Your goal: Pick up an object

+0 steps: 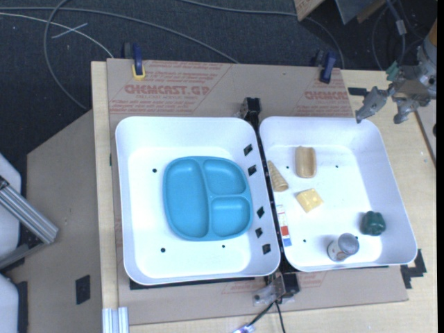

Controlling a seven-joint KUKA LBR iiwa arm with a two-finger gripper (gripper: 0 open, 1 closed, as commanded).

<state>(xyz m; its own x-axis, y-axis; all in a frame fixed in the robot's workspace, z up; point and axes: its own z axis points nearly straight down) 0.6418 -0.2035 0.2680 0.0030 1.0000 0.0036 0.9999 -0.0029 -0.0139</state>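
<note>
Right bin (388, 186): bread roll (305, 161), cone (278, 177), cheese piece (309, 200), green object (373, 223), small can (343, 247), all lying loose. Left bin (132, 186): blue divided plate (207, 198). Gripper (383, 108) over right bin's far right corner, fingers spread, grasping nothing.

Bins: the left bin (132, 186) and the right bin (388, 186) look like smooth white plastic, a bit shiny.
Tray (207, 198): blue plastic, smooth, in the left bin.
Can (343, 246): shiny grey metal, near the right bin's front edge.
Bench top (104, 116): flat brown board, dull like cardboard, with red print.
Gripper (386, 107): grey metal, dull.
</note>
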